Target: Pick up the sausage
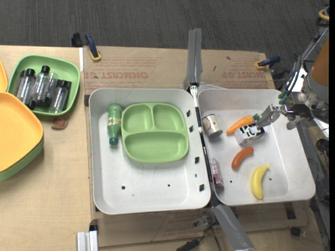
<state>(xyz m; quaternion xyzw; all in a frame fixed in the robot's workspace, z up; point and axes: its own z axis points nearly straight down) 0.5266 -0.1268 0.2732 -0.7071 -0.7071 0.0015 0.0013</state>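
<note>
My claw point(251, 132) hovers just above sausage point(242, 157), beside carrot point(239, 124); grip state unclear, lining up descent.

Bright, even overhead light; soft shadows, mild glare on white bins point(104, 192), slight blur.

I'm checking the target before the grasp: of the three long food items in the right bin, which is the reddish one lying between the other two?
The sausage: reddish-orange and short, between the carrot above it and the yellow banana below.
</note>
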